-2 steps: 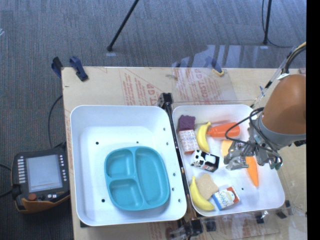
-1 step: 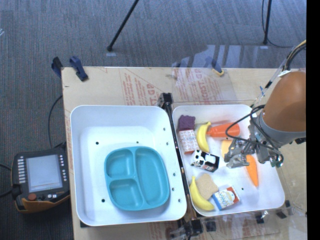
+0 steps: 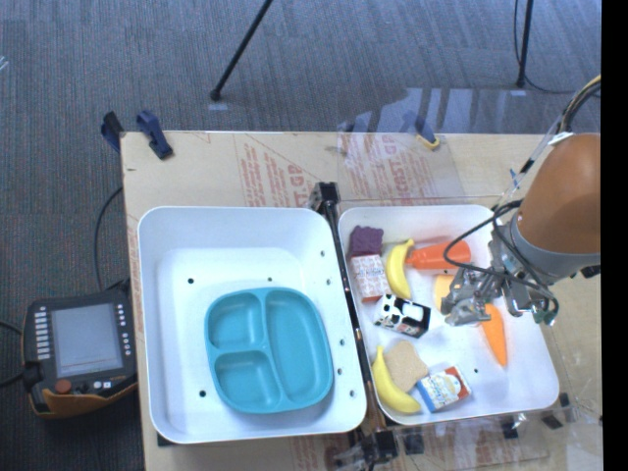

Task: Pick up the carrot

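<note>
Left bin [image 3: 157, 263]: contains a blue divided plate [image 3: 267, 349], lying flat.
Right bin [image 3: 535, 386]: holds a banana [image 3: 396, 268], a second banana [image 3: 388, 386] and small cartons.
Gripper [image 3: 469, 307]: positioned low over the right bin, just left of the carrot; finger state cannot be determined.
Carrot [image 3: 495, 336]: lies in the right half of the right bin, beside the gripper.
Carrot axis: runs nearly top to bottom of the view; narrow tip points toward the near rim.

Robot lab: grey carpet [image 3: 343, 47], tripod legs [image 3: 245, 37], teach pendant [image 3: 80, 346] on floor, clamps [image 3: 152, 133] on plywood table [image 3: 294, 165], 2 white bins [image 3: 157, 253].
</note>
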